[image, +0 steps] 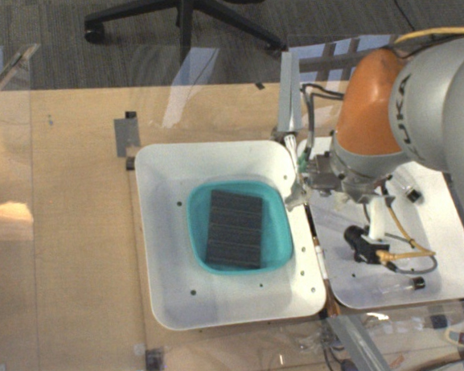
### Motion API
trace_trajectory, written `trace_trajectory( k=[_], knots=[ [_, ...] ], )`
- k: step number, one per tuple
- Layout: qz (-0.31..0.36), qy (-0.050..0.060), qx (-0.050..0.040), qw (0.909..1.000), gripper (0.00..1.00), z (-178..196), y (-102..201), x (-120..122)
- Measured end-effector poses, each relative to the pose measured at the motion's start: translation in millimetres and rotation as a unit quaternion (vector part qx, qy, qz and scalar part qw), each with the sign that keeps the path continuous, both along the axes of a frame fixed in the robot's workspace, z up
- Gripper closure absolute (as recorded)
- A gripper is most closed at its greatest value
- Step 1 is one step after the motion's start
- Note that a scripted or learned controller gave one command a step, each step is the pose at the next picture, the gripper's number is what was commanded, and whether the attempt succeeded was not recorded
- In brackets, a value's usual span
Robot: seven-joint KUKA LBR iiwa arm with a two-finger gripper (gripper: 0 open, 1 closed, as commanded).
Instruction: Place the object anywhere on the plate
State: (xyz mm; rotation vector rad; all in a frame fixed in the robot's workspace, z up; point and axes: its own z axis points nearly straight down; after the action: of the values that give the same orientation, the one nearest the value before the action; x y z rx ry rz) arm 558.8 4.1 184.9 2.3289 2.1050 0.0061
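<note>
A dark grey ribbed rectangular block (236, 228) lies flat on the teal plate (197, 224), roughly in its middle. The plate sits in the left white bin (173, 291). My gripper (301, 189) hangs under the grey and orange wrist, over the seam between the two bins, just right of the plate's upper right corner. It is apart from the block, and nothing shows in it. The wrist hides most of the gripper from above.
The arm's bulk covers the upper part of the right bin (457, 270). Two small dark bits (413, 195) (418, 283) lie in that bin. A metal post (287, 95) stands behind the seam. Bare wooden bench lies to the left.
</note>
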Motion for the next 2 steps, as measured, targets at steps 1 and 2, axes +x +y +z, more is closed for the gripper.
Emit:
trace_trajectory(
  k=[1, 2],
  knots=[
    [0.032, -0.001, -0.0009, 0.9995, 0.0, 1, -50, 32],
    [0.015, 0.0, -0.0005, 0.9999, 0.0, 0, -90, -23]
  ],
)
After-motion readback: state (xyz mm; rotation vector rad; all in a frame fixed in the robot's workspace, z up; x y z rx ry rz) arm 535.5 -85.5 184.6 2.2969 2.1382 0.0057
